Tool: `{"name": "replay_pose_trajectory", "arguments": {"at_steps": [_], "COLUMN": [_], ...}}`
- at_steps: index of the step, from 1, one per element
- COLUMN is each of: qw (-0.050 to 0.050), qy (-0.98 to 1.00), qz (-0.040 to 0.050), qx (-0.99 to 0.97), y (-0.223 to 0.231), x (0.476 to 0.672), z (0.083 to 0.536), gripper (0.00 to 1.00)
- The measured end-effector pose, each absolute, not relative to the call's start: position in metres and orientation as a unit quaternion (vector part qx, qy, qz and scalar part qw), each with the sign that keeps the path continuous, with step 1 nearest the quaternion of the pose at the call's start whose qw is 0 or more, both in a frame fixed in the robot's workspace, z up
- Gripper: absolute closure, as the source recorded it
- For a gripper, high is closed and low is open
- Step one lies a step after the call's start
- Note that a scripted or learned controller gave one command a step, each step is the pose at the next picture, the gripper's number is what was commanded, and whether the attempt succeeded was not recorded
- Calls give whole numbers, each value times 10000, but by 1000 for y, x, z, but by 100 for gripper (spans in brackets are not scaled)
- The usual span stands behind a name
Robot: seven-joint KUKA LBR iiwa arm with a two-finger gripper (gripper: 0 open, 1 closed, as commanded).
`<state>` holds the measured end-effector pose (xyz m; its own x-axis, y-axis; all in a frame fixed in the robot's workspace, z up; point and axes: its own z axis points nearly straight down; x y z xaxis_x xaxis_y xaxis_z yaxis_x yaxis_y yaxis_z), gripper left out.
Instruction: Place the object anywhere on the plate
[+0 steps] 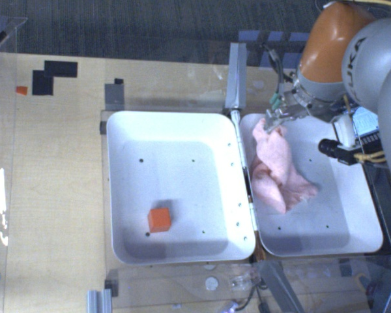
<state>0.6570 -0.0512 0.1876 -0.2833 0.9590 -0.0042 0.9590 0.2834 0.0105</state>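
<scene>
Pink cloth (278, 175) lies crumpled in the right bin (352, 233), upper corner lifted. My gripper (275, 117) looks pinched on that corner. I judge it light, limp, likely to drape and drag; I'd grip bunched folds.

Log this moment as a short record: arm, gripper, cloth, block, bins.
arm: grey KUKA arm with orange band, reaching in over the right bin
gripper: two-finger gripper at the top end of the cloth, seemingly pinching it
cloth: crumpled pale pink cloth, in the right shallow white bin, near its left wall
block: small orange cube, lower left area of the left shallow white bin
plate: none identifiable
</scene>
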Motion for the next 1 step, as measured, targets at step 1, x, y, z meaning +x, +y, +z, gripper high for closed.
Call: {"name": "replay_pose_trajectory", "arguments": {"at_steps": [1], "qw": [42], "qy": [8031], "qz": [29], "qx": [5959], "y": [-49], "x": [659], "z": [227], "gripper": [100]}}
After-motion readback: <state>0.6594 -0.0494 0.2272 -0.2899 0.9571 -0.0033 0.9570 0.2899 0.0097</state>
